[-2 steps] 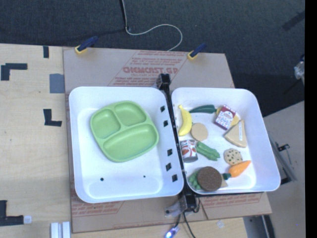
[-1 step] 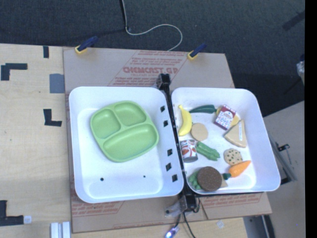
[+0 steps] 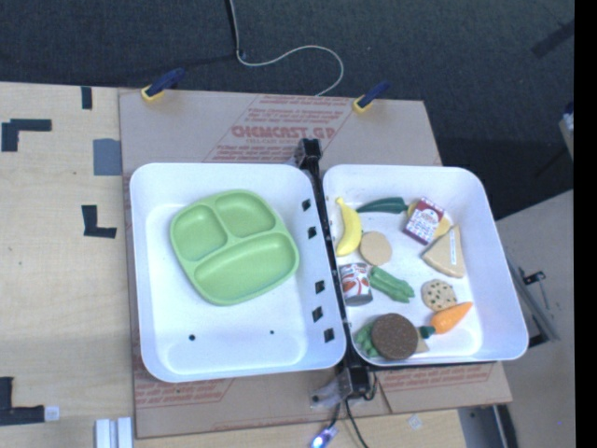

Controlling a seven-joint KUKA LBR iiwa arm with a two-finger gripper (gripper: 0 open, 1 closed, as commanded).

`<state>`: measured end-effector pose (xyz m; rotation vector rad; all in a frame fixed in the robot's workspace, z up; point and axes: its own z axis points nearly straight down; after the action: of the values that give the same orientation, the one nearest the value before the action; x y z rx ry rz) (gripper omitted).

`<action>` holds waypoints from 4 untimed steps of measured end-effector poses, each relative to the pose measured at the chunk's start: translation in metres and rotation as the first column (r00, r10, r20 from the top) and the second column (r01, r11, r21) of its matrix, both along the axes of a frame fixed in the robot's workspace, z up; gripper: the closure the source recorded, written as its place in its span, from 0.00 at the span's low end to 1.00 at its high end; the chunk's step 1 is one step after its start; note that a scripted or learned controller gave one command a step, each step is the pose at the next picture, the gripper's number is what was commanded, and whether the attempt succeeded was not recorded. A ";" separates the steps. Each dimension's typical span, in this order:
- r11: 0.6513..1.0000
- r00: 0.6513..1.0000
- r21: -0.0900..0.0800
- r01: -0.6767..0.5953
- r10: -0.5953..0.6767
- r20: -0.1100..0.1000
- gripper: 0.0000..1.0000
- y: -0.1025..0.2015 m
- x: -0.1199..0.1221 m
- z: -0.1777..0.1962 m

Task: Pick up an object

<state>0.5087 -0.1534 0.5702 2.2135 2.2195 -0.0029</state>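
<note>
The right white bin [image 3: 485,215] holds several toy foods. A yellow banana [image 3: 348,227] lies at its left side, with a green pepper [image 3: 381,205] beside it. A red carton [image 3: 423,220] and a cheese wedge [image 3: 446,252] sit toward the right. A tan round biscuit [image 3: 376,247], a small can [image 3: 355,283], a green bean pod [image 3: 392,285], a cookie [image 3: 437,294], a carrot [image 3: 451,317] and a brown burger patty [image 3: 395,336] fill the lower part.
The left white bin [image 3: 159,343] holds a green divided plate [image 3: 233,245]. Both bins rest on a cardboard sheet [image 3: 280,129] held by two clamps. A cable [image 3: 280,59] loops at the back.
</note>
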 end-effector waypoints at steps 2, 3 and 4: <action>1.000 1.000 -0.003 -0.001 0.001 0.001 1.00 0.001 0.001 0.020; 1.000 1.000 -0.003 -0.002 0.002 0.001 1.00 0.001 0.002 0.030; 1.000 1.000 -0.004 -0.002 0.002 0.003 1.00 0.002 0.002 0.041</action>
<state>0.5108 -0.1518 0.6111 2.2071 2.2187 -0.0047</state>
